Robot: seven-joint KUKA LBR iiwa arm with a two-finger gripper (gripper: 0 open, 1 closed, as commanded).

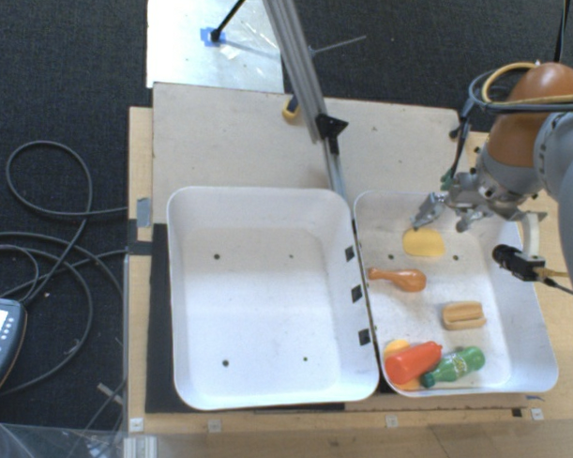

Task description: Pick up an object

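My gripper (448, 214) hangs over the far end of the right bin (532, 321), its two fingers spread open with nothing between them. Just below and left of the fingertips lies a yellow lemon-like piece (424, 242). Further toward the front of that bin lie an orange drumstick (399, 279), a tan hot-dog bun (463, 315), a red and orange pepper-like piece (411, 361) and a green bottle (454, 365).
The left bin (186, 295) sits beside the right one, with a row of black clips (356, 293) along the shared wall. A slanted metal pole (301, 69) crosses the back of the bench. Cables and a tablet lie on the floor at left.
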